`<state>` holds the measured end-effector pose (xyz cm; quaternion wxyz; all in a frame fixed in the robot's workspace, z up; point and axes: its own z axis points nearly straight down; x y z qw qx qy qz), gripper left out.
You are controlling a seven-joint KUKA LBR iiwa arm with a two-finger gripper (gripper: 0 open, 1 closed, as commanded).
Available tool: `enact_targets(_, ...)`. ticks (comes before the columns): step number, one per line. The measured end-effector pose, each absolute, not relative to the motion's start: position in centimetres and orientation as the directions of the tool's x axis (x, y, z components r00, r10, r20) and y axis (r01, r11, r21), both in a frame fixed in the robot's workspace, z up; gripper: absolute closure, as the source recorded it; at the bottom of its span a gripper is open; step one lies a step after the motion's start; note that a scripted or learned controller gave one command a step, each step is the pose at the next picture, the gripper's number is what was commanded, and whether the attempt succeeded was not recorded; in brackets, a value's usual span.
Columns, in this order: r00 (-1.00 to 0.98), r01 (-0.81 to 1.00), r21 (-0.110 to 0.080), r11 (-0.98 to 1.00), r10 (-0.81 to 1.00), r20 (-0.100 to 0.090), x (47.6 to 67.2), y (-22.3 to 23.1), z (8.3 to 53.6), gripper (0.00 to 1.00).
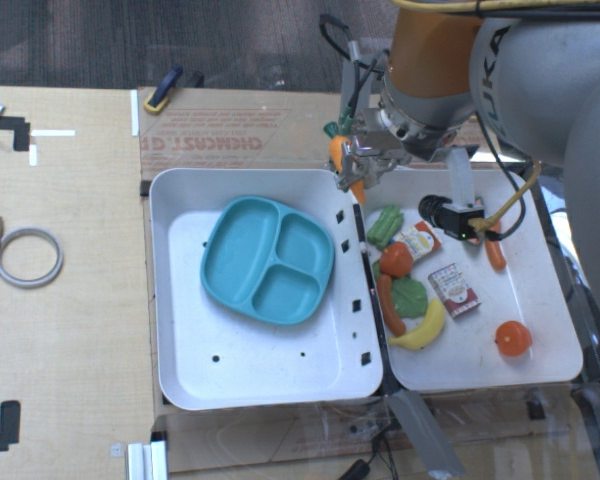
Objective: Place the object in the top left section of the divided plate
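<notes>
A teal divided plate (268,260) lies tilted in the left white bin (180,348); all three of its sections are bare. My gripper (352,171) hangs over the back end of the wall between the two bins, just right of the plate's far corner. A small orange carrot-like object (337,152) with a green top is pinched at the gripper's left side, lifted above the bin rim. The fingers look shut on it.
The right bin (550,368) holds a green pepper (385,225), a red tomato (396,259), a snack packet (420,240), a red sausage (388,306), a banana (423,330), a small box (453,290) and an orange ball (513,338). A tape roll (25,256) lies on the bench at left.
</notes>
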<state>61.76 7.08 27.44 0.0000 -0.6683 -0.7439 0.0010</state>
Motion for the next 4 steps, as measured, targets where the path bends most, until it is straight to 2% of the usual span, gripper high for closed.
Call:
enact_targets(1, -0.134, 0.991, -0.004, 0.134, 0.991, -0.002, 61.8, 9.7, 19.0, 1.00)
enact_targets(2, -0.066, 0.998, -0.001, 0.066, 0.998, -0.002, 65.9, 14.6, 22.3, 1.00)
enact_targets(3, 0.116, 0.993, -0.002, -0.116, 0.993, -0.003, 65.3, 12.9, 23.3, 1.00)
enact_targets(4, 0.102, 0.995, -0.003, -0.102, 0.995, -0.002, 60.0, 16.5, 12.1, 1.00)
